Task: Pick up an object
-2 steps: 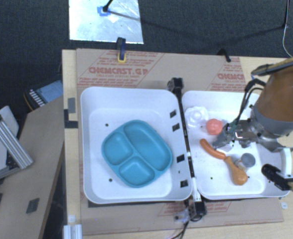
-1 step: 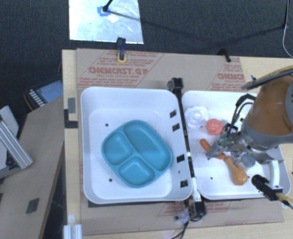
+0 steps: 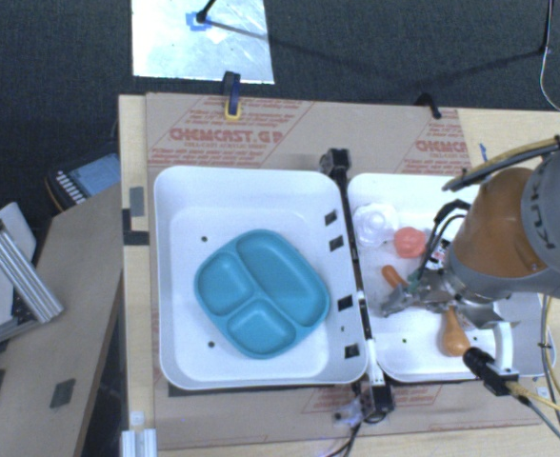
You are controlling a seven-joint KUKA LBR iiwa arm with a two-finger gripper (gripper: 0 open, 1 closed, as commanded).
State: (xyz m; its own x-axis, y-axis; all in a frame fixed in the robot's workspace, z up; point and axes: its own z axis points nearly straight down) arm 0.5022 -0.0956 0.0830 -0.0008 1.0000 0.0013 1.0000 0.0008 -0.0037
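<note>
The arm came in from the right edge of the frame, its grey body and orange band covering much of the right bin (image 3: 385, 190). The pincer (image 3: 397, 299) sat low over the middle of that bin, its metal tips pointing toward the left of the frame. Whether it was spread or closed could not be told from this angle, and nothing was visibly gripped between its tips.

Several small objects lay in the right bin. A white rounded object (image 3: 374, 222) sat in the upper left part of the bin, with a pink rounded object (image 3: 410, 243) just beside it to the right. Below those, an orange stick-shaped object (image 3: 393, 277) lay just above the pincer tips; contact could not be judged. An orange pear-shaped object (image 3: 452, 332) lay toward the lower right, beneath the arm's wrist.

The left bin (image 3: 180, 198), at centre frame, held a blue divided tray (image 3: 261, 293) with three compartments. Both bins rested on the cardboard-covered surface (image 3: 290, 127).
</note>
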